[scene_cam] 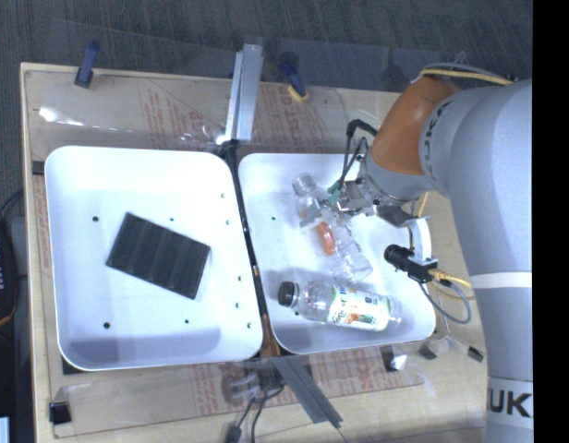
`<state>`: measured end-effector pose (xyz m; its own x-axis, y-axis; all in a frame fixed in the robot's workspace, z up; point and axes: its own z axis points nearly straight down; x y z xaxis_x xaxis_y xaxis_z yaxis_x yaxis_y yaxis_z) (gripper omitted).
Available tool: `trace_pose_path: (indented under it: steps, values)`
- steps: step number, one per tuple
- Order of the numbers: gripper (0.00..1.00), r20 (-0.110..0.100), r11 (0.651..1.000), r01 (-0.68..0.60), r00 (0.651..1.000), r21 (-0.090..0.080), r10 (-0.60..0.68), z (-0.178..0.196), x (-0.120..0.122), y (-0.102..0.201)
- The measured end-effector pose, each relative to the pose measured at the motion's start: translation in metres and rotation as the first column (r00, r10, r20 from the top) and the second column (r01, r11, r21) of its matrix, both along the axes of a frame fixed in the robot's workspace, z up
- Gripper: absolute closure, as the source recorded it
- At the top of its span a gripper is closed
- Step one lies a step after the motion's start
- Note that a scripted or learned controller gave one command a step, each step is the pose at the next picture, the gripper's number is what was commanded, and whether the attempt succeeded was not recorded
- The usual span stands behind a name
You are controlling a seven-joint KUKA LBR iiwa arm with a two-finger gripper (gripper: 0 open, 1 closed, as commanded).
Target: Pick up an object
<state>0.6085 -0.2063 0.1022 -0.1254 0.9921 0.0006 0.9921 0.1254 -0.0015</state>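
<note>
The arm (469, 155) is bent in from the right over the right bin (266, 247), its gripper (345, 201) lowered among clear plastic items; whether anything is grasped cannot be told. One bottle (345, 305) is seen near that bin's front edge. One dark ridged slab (159, 255) lies in the left bin (63, 247).

- Both bins (137, 169): smooth white plastic, faintly glossy.
- Dark slab (159, 255): matt, ribbed, perhaps rubber.
- Bottle (347, 305): clear glossy plastic, paper label.
- Tabletop (127, 100): pale wood under clear film.
</note>
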Motion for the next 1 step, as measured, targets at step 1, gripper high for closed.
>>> trace_pose_path:
  steps: [1]
  values:
    - [1.0,-0.002,0.999,0.046,0.999,0.0,-0.046,0.0799,0.0049,0.0618]
